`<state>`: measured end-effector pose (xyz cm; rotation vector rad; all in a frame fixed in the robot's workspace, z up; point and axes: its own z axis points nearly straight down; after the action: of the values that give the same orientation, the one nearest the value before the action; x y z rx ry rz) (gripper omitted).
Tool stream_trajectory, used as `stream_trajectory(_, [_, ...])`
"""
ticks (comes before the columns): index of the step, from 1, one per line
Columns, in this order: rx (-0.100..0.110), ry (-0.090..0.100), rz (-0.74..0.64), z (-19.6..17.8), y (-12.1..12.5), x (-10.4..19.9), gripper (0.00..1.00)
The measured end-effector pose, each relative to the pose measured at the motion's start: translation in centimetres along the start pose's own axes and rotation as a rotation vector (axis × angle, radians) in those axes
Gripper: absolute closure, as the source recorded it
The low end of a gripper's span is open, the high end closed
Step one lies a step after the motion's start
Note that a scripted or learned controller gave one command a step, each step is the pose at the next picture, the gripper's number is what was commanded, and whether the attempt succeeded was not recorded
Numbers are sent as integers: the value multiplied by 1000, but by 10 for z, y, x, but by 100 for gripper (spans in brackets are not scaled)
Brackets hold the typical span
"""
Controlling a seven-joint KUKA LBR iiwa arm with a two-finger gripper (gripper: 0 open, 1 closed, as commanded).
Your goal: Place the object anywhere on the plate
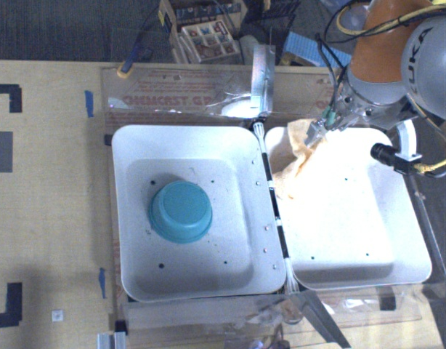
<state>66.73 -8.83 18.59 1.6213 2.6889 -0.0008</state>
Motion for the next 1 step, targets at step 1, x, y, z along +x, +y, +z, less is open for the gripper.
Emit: stream_trajectory(1, [-5, -3, -1, -40, 1, -1, 100])
